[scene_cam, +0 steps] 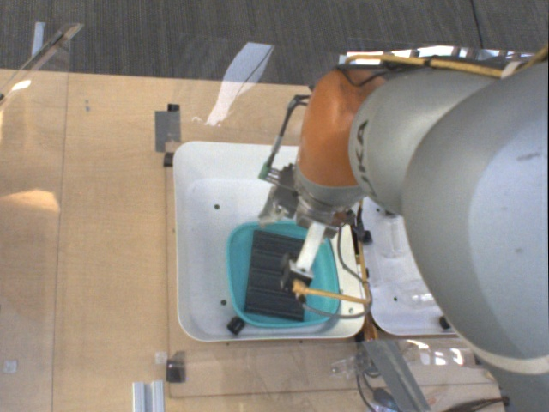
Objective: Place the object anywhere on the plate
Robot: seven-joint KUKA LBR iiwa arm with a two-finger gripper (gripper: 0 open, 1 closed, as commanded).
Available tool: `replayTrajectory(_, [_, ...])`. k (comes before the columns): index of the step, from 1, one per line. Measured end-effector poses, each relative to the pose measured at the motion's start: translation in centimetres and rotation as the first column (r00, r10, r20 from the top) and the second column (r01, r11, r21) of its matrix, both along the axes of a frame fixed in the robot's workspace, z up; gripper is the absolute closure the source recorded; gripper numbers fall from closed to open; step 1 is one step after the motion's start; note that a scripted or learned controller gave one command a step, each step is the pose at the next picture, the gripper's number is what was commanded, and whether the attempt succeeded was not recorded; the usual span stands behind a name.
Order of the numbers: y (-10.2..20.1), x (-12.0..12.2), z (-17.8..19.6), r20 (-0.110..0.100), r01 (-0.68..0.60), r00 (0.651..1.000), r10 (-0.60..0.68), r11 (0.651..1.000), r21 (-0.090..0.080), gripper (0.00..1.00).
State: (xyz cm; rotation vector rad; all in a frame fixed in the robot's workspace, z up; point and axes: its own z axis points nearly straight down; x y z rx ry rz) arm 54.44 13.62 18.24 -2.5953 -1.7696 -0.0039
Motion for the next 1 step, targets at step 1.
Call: replayTrajectory(1, [-2.52, 4.9, 16.62, 0.011, 0.094, 0.996, -0.094, 0.996, 0.001, 0.0])
